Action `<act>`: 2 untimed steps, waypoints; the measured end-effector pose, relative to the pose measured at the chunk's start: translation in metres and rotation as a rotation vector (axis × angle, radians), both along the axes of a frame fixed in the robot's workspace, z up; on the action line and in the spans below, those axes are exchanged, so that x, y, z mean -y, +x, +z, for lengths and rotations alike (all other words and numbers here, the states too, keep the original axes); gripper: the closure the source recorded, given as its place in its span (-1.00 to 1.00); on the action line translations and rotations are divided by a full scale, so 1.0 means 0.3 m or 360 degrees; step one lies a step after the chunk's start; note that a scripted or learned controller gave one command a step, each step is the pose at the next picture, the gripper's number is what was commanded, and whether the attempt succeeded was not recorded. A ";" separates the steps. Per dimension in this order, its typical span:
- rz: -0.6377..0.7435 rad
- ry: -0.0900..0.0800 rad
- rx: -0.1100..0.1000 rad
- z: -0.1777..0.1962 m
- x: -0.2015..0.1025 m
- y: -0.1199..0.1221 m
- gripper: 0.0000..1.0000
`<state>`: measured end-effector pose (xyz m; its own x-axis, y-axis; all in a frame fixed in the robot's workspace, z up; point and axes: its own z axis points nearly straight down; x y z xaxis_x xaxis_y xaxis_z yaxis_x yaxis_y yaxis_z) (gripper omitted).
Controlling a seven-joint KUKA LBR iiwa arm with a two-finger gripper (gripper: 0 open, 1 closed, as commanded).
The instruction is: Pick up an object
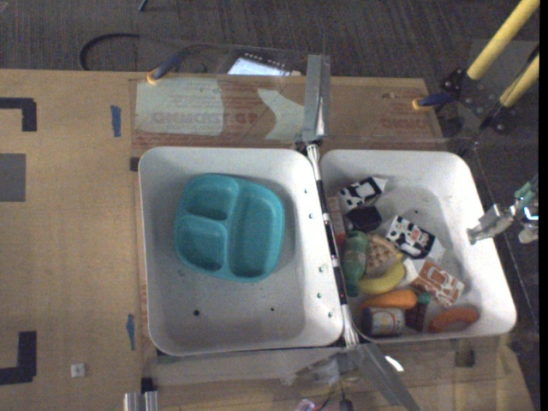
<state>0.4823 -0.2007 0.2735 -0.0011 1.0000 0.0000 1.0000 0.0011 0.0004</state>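
Toys point(396, 274) fill right bin point(445, 171); teal tray point(229, 226) in left bin point(163, 229).

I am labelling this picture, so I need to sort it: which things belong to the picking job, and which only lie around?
For the job:
- yellow toy banana
- orange toy carrot
- small tin can
- black-and-white toy cow
- robot gripper

Lying about:
- teal plastic divided plate
- blue tape strips
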 end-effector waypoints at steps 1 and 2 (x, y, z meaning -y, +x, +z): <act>0.0058 -0.0012 0.0044 -0.540 -0.016 0.020 -1.00; 0.0229 -0.0002 0.0008 -0.624 -0.148 -0.004 -1.00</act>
<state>0.4811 -0.1563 0.0862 -0.1445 0.9895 -0.0017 0.9895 0.1446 0.0051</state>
